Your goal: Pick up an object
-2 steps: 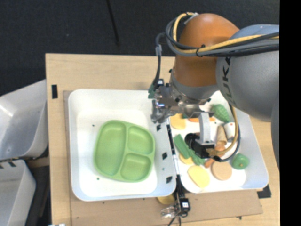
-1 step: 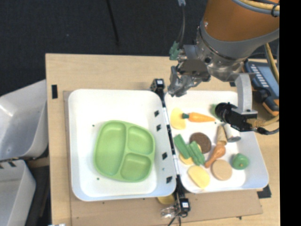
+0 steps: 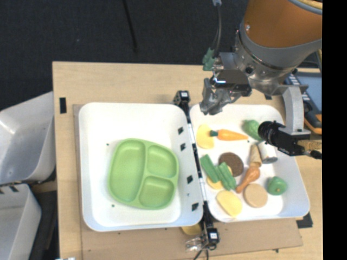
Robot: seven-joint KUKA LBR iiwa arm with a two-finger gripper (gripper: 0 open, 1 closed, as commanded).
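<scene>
The gripper point(image 3: 209, 108) hangs at the right bin's point(image 3: 295, 199) upper-left corner; I cannot tell its state. The carrot point(image 3: 232, 135) lies just below-right, long axis running left-right across the frame.

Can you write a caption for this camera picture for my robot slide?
Robot gripper hovers over the right bin of toy food, near a toy carrot; a green divided plate sits in the left bin.

It looked like a robotics lab: a plywood bench point(image 3: 108, 80) against black backdrop carried two clipped-together white bins point(image 3: 87, 161), toy food point(image 3: 230, 164) filling the one at three o'clock, with cables point(image 3: 217, 15) dangling at twelve o'clock.
</scene>
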